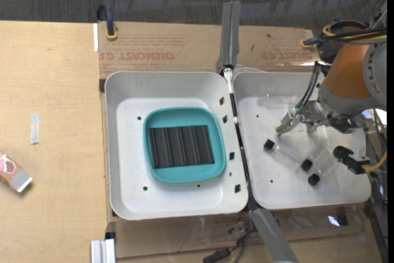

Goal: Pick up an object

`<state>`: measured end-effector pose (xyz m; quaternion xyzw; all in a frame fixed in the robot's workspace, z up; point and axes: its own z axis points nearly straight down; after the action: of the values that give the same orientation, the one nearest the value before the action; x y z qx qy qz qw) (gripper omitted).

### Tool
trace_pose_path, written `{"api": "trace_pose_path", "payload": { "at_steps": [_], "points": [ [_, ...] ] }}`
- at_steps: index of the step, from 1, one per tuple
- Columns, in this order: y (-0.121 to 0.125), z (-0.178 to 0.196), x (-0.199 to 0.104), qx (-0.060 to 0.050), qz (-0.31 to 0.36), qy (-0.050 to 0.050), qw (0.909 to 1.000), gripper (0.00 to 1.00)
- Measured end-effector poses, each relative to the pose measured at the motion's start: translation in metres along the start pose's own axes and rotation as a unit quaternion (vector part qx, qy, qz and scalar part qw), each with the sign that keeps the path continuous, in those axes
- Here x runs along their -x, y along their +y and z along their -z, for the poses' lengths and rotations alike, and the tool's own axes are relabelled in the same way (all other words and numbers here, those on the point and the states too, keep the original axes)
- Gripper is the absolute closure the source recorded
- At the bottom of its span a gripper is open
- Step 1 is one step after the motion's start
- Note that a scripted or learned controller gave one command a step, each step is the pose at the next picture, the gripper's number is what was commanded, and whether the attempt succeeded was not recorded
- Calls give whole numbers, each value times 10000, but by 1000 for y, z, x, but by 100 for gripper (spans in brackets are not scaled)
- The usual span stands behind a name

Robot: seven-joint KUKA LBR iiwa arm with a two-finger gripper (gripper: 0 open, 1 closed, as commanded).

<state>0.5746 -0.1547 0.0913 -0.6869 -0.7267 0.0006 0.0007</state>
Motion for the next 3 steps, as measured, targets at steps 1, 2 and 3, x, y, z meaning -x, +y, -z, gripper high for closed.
{"api": "trace_pose_path", "payload": {
  "at_steps": [1,2,3],
  "points": [
    [76,-1,10,-26,190,-3,9998,0],
    [2,0,19,8,531,-5,9986,0],
    [-54,1,29,15,617,-4,9981,0]
  ]
}}
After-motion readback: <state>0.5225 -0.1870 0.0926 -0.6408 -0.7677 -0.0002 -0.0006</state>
